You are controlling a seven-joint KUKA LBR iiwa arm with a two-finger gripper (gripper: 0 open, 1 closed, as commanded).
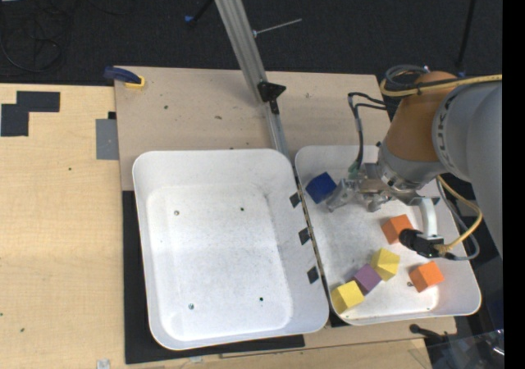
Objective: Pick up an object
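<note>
The arm is reaching in from the right and bending low over the right bin (459, 298), its gripper (354, 193) sitting just beside the blue cube (321, 187) at the far left, likely lining up a grasp. Whether it is clenched or released I cannot tell. Orange, yellow and purple cubes are lying nearer.

two white bins (215, 328), two orange cubes (397, 228), two yellow cubes (386, 263), one purple cube (367, 278), one blue cube (321, 188)
</note>
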